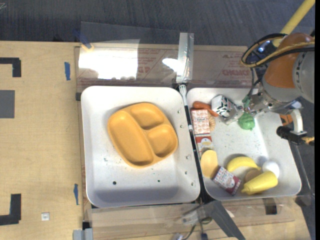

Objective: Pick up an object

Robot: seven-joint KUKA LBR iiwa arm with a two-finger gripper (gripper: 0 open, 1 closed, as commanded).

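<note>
Seen from above, the right bin (pixel 287 149) serves as the landmark. The gripper (pixel 248 110) hangs over its far edge, just above a small green object (pixel 247 122); whether its fingers are parted or closed, I cannot tell. Within that bin lie a black-and-white object (pixel 221 105) near the far-left corner, a red-and-white carton (pixel 200 121) along the left wall, and two yellow bananas (pixel 241 163) toward the near side. Left of it, the other bin (pixel 95 154) holds an orange divided plate (pixel 142 133).
</note>
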